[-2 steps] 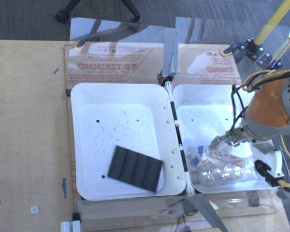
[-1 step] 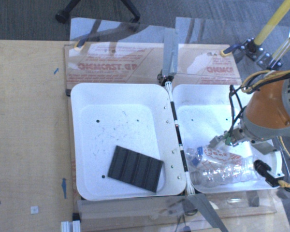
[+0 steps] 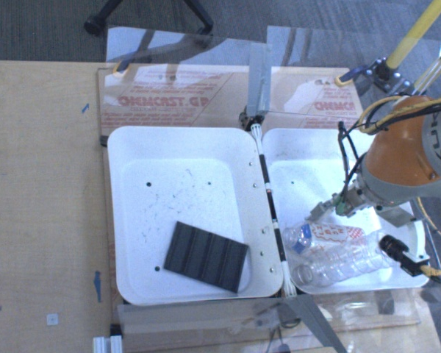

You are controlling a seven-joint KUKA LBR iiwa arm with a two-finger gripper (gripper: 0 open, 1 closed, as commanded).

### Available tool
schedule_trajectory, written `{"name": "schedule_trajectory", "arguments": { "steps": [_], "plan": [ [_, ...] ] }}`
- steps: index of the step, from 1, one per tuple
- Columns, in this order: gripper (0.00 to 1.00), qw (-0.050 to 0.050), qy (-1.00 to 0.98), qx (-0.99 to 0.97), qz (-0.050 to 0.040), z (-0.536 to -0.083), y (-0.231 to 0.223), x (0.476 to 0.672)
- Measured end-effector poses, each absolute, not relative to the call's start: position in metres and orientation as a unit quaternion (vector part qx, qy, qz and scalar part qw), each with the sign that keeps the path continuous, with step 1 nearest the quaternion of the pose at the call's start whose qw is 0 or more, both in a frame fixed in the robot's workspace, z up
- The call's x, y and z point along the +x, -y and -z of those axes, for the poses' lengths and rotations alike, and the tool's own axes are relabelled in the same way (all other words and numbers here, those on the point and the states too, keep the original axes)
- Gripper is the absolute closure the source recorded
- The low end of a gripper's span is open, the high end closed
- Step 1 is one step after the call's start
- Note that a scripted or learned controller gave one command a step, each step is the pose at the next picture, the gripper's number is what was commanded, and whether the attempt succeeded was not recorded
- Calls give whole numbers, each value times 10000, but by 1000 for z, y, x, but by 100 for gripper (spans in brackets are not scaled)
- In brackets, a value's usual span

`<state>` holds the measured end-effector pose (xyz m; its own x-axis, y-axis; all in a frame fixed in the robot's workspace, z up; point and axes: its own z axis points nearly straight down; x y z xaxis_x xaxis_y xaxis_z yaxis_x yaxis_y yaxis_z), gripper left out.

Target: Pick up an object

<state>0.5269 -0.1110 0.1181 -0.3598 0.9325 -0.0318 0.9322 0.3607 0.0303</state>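
Approach step: gripper [image 3: 331,208] hovers in the right bin [image 3: 294,153], just above a clear plastic bottle [image 3: 334,252] lying near the front wall. Finger opening cannot be told. Next, it likely needs lowering squarely over the bottle.

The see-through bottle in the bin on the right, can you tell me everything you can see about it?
The bottle looks like clear, crinkly plastic, lying on its side near the front of the right bin. It stretches slantwise across the bin floor. A white label with red print wraps its upper side, and there is a bit of blue near its left end. The white bin shows through it. The gripper hangs just above its upper edge; whether they touch cannot be told.
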Motion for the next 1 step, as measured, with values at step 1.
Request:
{"name": "schedule_trajectory", "arguments": {
  "steps": [1],
  "plan": [
    [0,513,-8608,5062,-99,-111,115,516]
  ]
}}
